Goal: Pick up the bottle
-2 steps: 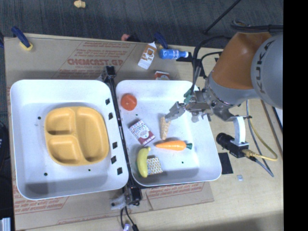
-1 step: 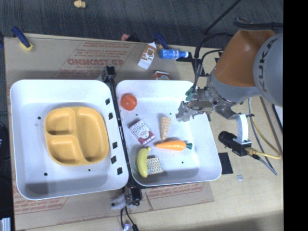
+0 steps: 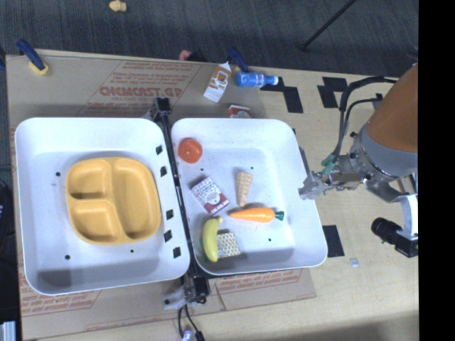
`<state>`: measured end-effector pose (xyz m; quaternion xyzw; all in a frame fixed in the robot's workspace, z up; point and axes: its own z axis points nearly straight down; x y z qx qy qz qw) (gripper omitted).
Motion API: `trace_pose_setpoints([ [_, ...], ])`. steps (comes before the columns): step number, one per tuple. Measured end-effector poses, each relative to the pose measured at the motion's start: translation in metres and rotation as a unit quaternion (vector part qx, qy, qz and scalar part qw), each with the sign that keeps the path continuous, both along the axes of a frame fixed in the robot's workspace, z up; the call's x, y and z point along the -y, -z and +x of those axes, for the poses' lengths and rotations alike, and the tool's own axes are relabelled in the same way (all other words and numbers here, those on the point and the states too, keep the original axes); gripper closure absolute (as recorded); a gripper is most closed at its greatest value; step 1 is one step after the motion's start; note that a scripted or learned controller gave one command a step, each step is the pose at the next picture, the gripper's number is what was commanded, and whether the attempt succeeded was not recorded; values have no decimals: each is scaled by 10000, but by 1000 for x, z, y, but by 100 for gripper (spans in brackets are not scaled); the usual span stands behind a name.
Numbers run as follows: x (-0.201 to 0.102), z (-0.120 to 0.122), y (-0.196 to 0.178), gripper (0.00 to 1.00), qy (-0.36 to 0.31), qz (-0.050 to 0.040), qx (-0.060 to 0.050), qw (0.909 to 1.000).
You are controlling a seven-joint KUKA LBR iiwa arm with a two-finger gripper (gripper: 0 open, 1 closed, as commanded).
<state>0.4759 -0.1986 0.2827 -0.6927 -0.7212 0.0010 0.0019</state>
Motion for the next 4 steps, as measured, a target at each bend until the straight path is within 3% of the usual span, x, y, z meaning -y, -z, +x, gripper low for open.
trace_pose_setpoints([
  [1, 12, 0, 48, 100, 1845, 0, -15, 9828],
  [2, -4, 0, 101, 100, 602, 6, -8, 9982],
  [3, -2, 0, 83, 100, 1871, -10, 4, 9823],
  [4, -3, 0, 102, 100, 867, 7, -8, 9962],
])
